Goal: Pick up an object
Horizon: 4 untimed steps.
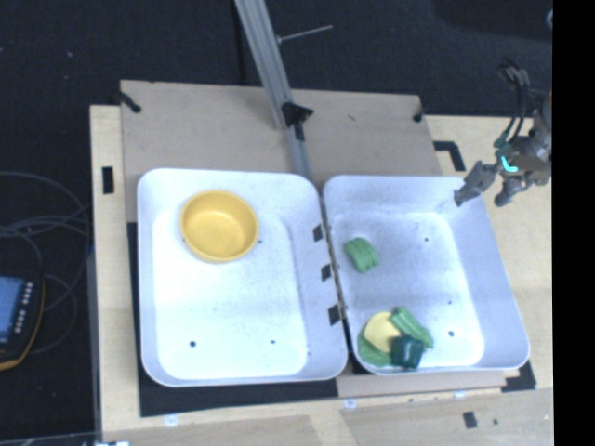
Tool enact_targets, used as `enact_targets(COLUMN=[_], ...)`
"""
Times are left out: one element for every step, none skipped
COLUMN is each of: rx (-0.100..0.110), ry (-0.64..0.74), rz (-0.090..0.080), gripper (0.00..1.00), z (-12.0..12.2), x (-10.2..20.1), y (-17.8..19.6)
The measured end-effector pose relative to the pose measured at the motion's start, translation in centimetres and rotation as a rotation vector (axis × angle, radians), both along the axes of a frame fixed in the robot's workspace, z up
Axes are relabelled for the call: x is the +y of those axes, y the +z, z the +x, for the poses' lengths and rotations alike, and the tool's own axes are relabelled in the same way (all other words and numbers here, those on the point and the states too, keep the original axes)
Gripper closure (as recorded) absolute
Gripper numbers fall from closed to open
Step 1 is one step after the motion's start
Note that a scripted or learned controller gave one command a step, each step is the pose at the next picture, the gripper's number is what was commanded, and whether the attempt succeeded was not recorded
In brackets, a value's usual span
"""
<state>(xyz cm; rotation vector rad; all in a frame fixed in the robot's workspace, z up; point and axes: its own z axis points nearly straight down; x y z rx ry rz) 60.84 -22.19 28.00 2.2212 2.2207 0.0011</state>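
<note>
My gripper hangs at the far right, over the upper right corner of the right bin. Its two grey fingers are spread apart with nothing between them. A light green object lies near the left side of the right bin. At that bin's front edge sits a cluster: a yellow piece, a green piece and a dark green piece. A yellow bowl rests upright in the upper left of the left bin.
A grey metal pole slants down from the top to the gap between the bins. The bins sit on a tan board. A device with a screen and cables lies at the far left.
</note>
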Motion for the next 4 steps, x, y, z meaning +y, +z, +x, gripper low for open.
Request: enact_targets(rx=[0.000,0.004,0.006,0.004], ry=[0.000,0.000,-0.001,0.000], rz=[0.000,0.000,0.000,0.000], gripper=[0.00,0.00,0.00,0.00], z=[0.0,-0.1,-0.1,0.0], x=[0.0,-0.2,-0.3,0.2], y=[0.0,-4.2,-10.5,-14.9])
